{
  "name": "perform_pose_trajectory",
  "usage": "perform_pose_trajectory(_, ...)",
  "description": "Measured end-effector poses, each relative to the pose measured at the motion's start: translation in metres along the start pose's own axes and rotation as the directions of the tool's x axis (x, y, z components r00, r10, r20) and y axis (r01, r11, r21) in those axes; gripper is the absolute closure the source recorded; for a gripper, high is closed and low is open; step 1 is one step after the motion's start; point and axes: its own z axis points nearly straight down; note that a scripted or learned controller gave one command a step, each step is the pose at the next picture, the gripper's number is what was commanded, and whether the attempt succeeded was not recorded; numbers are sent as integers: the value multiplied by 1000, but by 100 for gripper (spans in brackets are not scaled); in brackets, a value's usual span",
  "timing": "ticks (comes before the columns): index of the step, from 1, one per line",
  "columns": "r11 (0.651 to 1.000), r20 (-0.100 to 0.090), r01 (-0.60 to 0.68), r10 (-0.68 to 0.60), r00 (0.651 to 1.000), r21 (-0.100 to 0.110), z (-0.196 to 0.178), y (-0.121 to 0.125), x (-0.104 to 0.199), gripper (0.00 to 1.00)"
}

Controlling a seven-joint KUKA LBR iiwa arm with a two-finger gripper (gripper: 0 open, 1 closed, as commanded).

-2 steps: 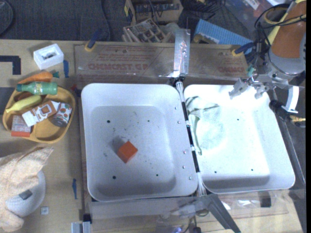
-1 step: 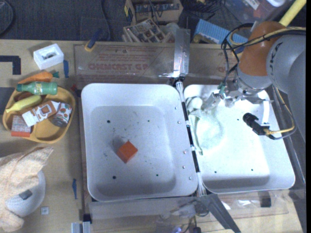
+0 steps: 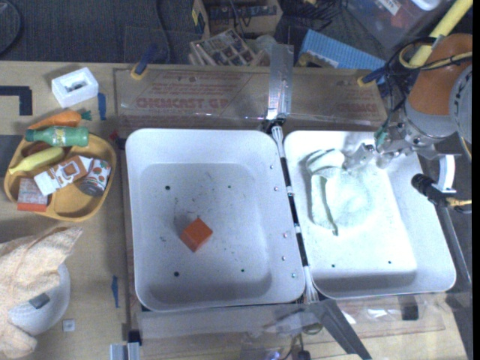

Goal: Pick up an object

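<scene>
We look down on a worktop (image 3: 225, 96) bearing two shallow white bins side by side. An orange block (image 3: 197, 234) lies alone on the floor of the left bin (image 3: 142, 156), a little below its middle and turned corner-on to us. The grey arm (image 3: 442, 88) reaches in from the right, its orange band showing near the top corner, and its claw (image 3: 367, 156) hangs over the upper part of the right bin (image 3: 435, 268). How the claw is set we cannot tell, for it blurs into the pale bin. A clear, greenish-edged piece (image 3: 330, 197) lies in that bin, just below and left of the claw. The block sits well apart from the claw, across the ridge where the bins meet. At the far left a yellow bowl (image 3: 67, 207) holds a green bottle (image 3: 58, 136) and other small items; a cloth (image 3: 37, 276) lies below it.
</scene>
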Motion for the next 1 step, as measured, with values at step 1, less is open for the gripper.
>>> perform_pose_trajectory(1,999,21,-49,49,999,-1,-78,-41,59,0)
